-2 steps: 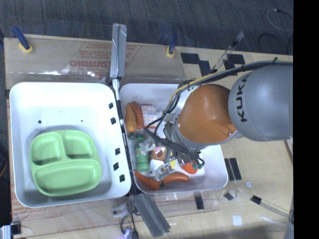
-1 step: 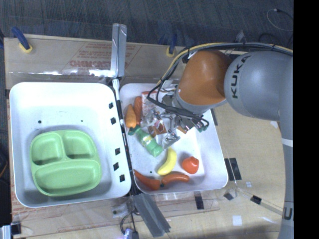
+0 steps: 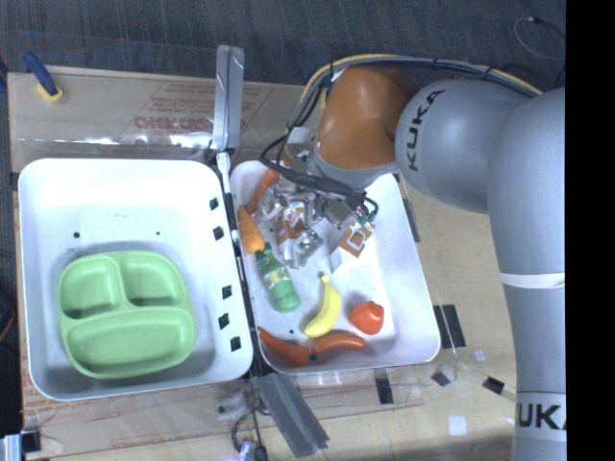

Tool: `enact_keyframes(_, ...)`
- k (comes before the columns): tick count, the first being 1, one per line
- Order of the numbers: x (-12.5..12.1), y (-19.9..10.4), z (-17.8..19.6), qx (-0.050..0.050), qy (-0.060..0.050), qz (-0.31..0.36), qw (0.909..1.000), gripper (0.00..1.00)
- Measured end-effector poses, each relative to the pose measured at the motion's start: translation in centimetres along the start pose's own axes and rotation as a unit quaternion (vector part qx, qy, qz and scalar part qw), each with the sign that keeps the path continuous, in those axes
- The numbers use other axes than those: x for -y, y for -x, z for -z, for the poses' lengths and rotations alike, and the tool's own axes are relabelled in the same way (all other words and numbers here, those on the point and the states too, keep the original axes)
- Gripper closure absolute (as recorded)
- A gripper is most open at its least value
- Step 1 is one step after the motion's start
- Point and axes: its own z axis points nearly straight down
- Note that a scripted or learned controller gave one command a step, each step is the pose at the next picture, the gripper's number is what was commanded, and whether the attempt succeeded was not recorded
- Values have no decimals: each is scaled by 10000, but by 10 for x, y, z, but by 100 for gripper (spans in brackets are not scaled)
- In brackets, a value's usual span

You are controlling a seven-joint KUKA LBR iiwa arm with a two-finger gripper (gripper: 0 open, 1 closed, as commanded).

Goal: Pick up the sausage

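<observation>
A reddish-brown sausage (image 3: 284, 348) lies along the near wall of the right bin (image 3: 408, 286), at its front left corner. A thin red-orange piece (image 3: 338, 343) touches its right end. My gripper (image 3: 304, 227) hangs low over the back half of that bin, well behind the sausage, among metal parts and a small brown block (image 3: 354, 242). Nothing is visibly held in it. The orange wrist band (image 3: 360, 113) and the grey arm cover the bin's back right part.
Between gripper and sausage lie a green bottle (image 3: 280, 283), a yellow banana (image 3: 326, 308) and a red tomato-like piece (image 3: 368, 317). An orange carrot (image 3: 250, 230) rests against the left wall. The left bin (image 3: 115, 190) holds a green divided tray (image 3: 125, 313).
</observation>
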Motion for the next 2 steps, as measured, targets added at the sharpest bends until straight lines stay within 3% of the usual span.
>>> enact_keyframes(1, 6, 5, 20, 106, -12, -1169, 9931, 0)
enact_keyframes(2, 53, -22, 4, 130, -30, -1303, 9914, 0)
